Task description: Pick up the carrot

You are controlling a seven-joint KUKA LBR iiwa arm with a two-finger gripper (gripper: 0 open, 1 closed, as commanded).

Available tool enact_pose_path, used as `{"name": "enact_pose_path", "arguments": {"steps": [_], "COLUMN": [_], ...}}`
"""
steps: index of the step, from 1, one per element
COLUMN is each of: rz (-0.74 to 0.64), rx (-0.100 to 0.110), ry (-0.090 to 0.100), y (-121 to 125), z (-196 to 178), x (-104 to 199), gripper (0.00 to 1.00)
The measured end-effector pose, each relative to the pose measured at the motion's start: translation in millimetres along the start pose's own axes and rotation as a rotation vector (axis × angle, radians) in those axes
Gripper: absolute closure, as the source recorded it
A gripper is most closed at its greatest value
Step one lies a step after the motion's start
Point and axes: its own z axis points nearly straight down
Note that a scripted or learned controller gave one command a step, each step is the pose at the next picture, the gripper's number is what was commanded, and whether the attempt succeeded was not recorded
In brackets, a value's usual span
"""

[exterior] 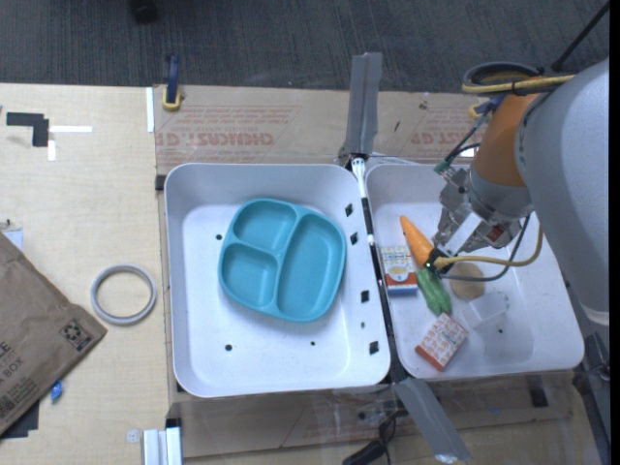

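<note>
Right now the arm has its jaws (441, 257) low in the right bin (542, 356), at the lower end of the carrot (417, 240) — the orange root runs up and to the left from them, lying flat on the bin floor. Whether the jaws are spread or clenched cannot be told; the wrist hides them. Just below them sits a green vegetable (433, 291), beside it to the left a small carton (398, 265), and further below a red-and-white packet (442, 341). The step in hand looks like the grasp itself. Next should come a firm closing on the carrot alone — then a straight lift.
</note>
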Motion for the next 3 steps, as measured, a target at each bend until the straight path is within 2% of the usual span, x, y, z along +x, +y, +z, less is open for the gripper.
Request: {"name": "enact_pose_path", "arguments": {"steps": [1,2,3], "rz": [0.0,-0.011,-0.283], "rx": [0.0,0.012,0.014], "ry": [0.0,-0.004,-0.001], "y": [0,1,-21], "z": [0,14,14], "x": [0,4,-21], "gripper": [0.0,0.0,0.0]}}
